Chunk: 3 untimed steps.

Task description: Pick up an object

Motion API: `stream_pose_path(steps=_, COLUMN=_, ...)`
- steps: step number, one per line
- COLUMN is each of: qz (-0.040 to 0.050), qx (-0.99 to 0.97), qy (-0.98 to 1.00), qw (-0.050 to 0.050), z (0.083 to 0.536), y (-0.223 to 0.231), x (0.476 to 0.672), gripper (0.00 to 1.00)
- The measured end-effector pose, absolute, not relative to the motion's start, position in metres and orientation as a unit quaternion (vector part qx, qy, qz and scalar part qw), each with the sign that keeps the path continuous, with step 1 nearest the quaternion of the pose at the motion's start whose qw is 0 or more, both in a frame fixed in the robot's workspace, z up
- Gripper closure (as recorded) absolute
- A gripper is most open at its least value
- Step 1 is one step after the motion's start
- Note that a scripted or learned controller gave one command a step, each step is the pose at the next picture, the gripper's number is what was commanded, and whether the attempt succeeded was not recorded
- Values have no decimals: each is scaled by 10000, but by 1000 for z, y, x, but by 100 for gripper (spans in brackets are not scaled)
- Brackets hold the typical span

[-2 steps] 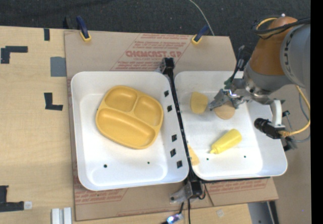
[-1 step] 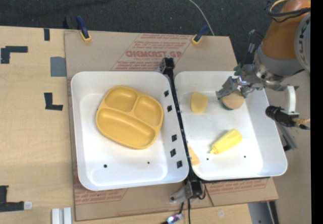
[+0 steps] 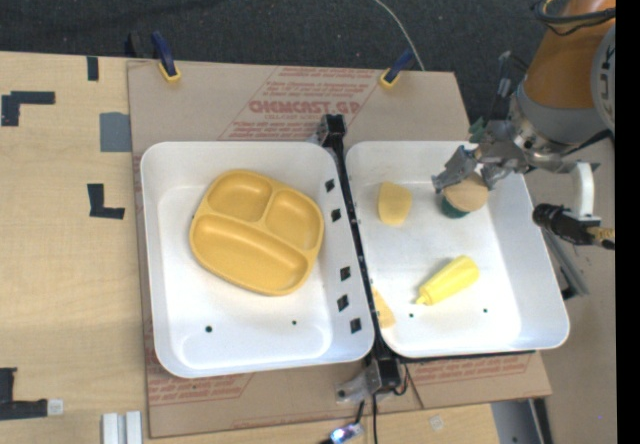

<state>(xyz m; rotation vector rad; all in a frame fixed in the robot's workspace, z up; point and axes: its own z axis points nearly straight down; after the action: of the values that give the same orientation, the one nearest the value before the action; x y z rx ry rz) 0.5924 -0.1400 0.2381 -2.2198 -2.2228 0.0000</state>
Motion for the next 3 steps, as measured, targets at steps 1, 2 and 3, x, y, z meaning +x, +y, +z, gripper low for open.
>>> stream_pose_path(steps=1, qz=3, qx=-7050, qy=-7092, qw=12, z=226, y=-83, x=591, gripper=100)
stream_pose_path(steps=2, qz=-1, qx=-7048, qy=-7094, qw=10, z=228, y=-36, x=602, gripper=100)
stream_pose_path(steps=3, qz=-2, qx=-7047, qy=-7095, qw=8, z=235, y=14, x=600, gripper=100)
